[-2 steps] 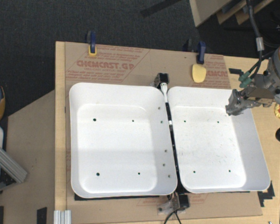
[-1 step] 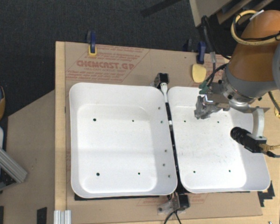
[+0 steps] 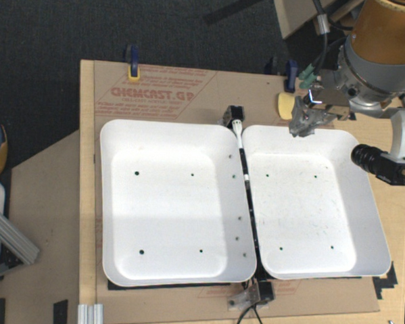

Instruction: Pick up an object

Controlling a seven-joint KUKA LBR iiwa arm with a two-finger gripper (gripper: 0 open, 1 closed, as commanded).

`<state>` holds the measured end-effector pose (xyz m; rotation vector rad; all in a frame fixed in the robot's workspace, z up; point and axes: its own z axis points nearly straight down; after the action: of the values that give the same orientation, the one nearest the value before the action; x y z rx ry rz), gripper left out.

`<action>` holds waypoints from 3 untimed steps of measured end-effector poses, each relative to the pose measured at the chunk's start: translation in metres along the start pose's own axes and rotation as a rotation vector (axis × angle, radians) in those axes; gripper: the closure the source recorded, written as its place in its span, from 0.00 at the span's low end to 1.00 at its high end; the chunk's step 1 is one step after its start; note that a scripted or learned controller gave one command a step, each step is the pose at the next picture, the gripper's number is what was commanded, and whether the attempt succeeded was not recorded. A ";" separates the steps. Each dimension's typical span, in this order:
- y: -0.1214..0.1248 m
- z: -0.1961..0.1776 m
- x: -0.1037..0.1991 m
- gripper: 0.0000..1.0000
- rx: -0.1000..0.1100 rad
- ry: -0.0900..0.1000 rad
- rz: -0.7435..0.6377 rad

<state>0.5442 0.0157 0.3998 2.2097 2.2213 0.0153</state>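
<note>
Claw (image 3: 303, 126) poised at the right bin's (image 3: 360, 261) far rim.
Two smooth, rounded white bins are seen on a cardboard-covered tabletop (image 3: 158, 95); a pale yellow object (image 3: 285, 105) lies beyond the rim; the claw's state cannot be told.

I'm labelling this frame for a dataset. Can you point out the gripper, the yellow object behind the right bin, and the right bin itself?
gripper (image 3: 303, 129): camera view, at its fingertips.
yellow object (image 3: 285, 105): camera view, its middle.
right bin (image 3: 370, 200): camera view, right wall.
</note>
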 end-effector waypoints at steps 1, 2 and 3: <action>0.043 0.110 0.044 1.00 0.020 -0.001 0.001; 0.051 0.113 0.051 1.00 0.012 -0.001 0.005; 0.024 0.086 0.052 1.00 0.013 0.000 0.005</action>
<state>0.5687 0.0678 0.3146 2.2214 2.2225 0.0005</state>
